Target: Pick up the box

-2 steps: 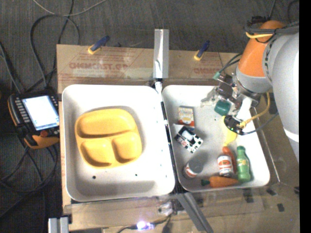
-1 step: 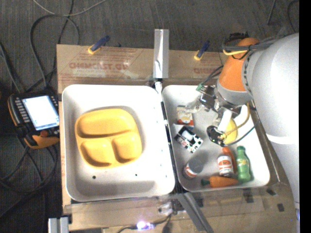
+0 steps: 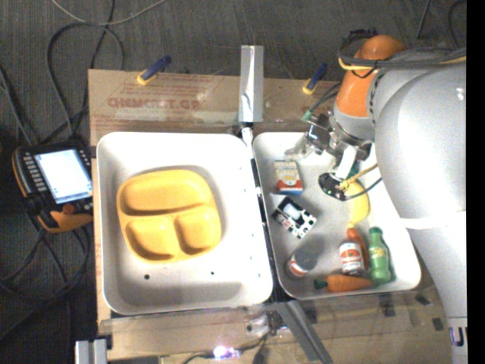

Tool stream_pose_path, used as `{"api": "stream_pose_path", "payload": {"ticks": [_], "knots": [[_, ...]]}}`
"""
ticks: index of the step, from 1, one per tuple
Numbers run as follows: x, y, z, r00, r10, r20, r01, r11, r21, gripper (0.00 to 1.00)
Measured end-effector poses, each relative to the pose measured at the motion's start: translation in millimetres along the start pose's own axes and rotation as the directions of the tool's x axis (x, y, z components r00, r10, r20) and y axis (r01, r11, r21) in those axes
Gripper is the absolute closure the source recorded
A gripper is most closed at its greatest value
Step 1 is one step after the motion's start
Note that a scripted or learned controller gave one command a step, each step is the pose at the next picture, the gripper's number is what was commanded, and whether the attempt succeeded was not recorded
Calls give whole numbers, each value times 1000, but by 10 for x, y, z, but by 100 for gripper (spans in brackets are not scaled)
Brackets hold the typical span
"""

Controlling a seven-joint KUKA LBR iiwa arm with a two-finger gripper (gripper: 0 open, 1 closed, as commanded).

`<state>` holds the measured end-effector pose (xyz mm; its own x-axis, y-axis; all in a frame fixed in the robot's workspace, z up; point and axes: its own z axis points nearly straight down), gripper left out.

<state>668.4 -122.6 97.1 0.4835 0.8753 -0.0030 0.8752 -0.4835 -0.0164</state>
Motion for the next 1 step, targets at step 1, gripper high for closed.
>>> {"api": "stream_pose_path", "payload": {"ticks": [1], "knots": [[45,17,-114,1000,-1,-5,1,1000,-15,100]]}}
